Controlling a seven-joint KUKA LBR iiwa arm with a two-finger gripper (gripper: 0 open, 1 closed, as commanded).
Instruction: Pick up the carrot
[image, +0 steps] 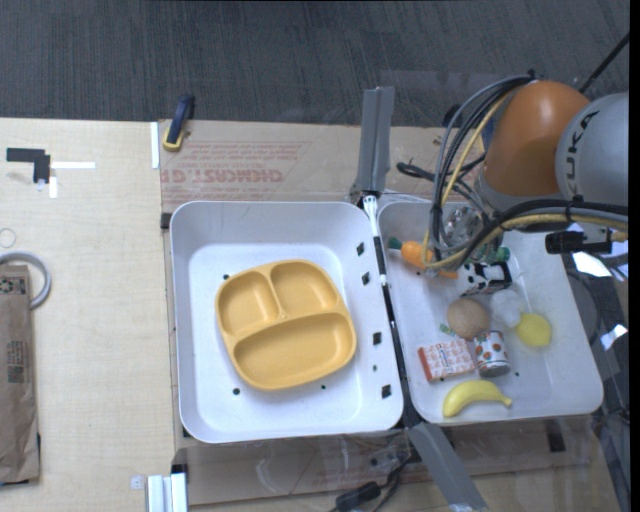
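Jaws (452, 243) hidden by cables | carrot (413, 252) just left, right bin (560, 400)

Showing dark grey carpet (200, 50) along the top, meeting a pale wooden bench top (90, 300). Lying flat behind the bins, a printed cardboard sheet (260, 160). Resting at the left edge, a brown paper bag (15, 370).

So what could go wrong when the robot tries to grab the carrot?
1. The carrot lies close to the left wall of the right bin, so a finger might bump that wall and miss.
2. Cables hang right over it, and the gripper sits half hidden among them, so aiming may be tricky.
3. The brown round fruit and the black-and-white toy are nearby, so the arm could knock one instead.
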